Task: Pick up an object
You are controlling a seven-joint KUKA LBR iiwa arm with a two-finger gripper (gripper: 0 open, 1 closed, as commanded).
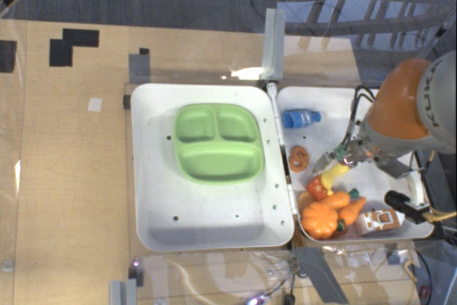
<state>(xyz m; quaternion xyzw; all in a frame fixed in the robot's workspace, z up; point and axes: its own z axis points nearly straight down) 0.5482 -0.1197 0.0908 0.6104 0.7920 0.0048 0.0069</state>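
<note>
The pincer (342, 156) is down in the right-hand shallow white bin (325, 133), roughly in the middle of it, on the end of the grey arm with the orange band (400, 107) that reaches in from the right. Honestly can't tell if it's wide or closed from this angle; the tip is just a dark, cluttered blob.

Right at the tip, down and to the left, is a small yellow oblong toy piece (333, 173), lying tilted. It looks like it's touching the pincer, but I can't say whether it's actually gripped. The lower end of that yellow piece butts up against a red toy pepper with a green top (316, 188).

Just below the pepper there's an orange toy pumpkin (320, 220) in the bin's near left corner, with an orange toy carrot (350, 208) right beside it. Next to the carrot, along the near wall, lies a small brown-and-white carton (378, 221). Left of the pincer, close to the wall between the two bins, sits a little brown pretzel-like ring (298, 157). Further up, near the far left corner, a blue plastic bottle (300, 118) lies on its side.

Over in the left-hand white bin (157, 214) there's a light green plastic plate with three compartments (218, 141), sitting flat about mid-bin, well apart from the toys. Both bins rest on the pale wooden worktop (64, 189).
</note>
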